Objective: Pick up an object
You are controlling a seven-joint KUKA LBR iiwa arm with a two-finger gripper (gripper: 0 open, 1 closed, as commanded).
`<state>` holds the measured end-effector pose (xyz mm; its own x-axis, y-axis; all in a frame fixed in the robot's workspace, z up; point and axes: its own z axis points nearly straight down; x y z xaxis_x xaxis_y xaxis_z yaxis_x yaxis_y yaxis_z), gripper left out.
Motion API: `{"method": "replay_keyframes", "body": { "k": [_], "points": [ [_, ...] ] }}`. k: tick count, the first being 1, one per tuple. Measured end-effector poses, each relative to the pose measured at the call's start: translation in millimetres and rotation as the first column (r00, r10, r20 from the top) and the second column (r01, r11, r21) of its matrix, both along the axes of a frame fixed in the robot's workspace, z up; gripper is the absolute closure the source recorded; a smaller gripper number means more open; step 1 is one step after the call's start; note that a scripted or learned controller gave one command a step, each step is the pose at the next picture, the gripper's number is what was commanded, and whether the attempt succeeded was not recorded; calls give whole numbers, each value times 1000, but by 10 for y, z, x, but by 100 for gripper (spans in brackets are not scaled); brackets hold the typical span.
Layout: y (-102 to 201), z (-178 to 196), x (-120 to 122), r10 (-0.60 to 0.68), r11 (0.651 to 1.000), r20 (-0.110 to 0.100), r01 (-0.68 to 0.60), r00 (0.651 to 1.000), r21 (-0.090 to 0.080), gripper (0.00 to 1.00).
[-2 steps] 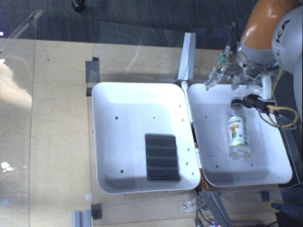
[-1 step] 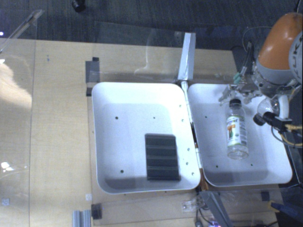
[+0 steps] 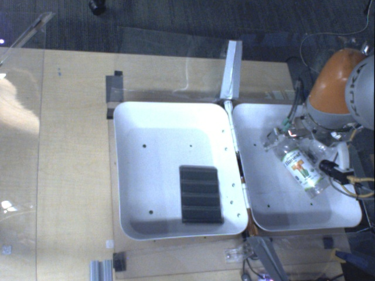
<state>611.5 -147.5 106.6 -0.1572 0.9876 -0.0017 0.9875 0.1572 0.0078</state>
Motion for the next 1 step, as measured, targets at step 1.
{"method": "replay_keyframes", "body": {
  "k": [1],
  "points": [
    [-422,-182,-84,176,984,3,-176,984,0,0]
  ]
}}
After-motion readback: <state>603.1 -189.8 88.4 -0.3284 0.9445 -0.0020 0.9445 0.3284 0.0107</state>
